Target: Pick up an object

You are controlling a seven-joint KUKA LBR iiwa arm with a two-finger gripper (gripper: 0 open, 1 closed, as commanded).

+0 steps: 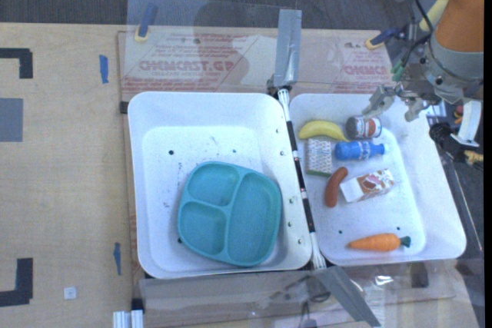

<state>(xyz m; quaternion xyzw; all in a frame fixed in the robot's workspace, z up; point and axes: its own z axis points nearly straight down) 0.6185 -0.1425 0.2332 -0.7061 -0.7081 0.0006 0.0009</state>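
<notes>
Worktop [61, 165]: two white bins side by side.

Left bin [154, 127]: one teal divided plate [229, 213], lying flat toward the near edge.

Right bin [438, 219]: yellow banana [321, 130] at the far side; small can [363, 127] just beside it; blue bottle [358, 150] on its side below the can; patterned packet [320, 156]; red sausage [334, 186]; small carton [367, 185] next to the sausage; orange carrot [377, 243] near the front wall.

My end effector [396, 97]: hung over the right bin's far right corner, fingers apart, clamped on nothing, the can close beside one finger.
</notes>
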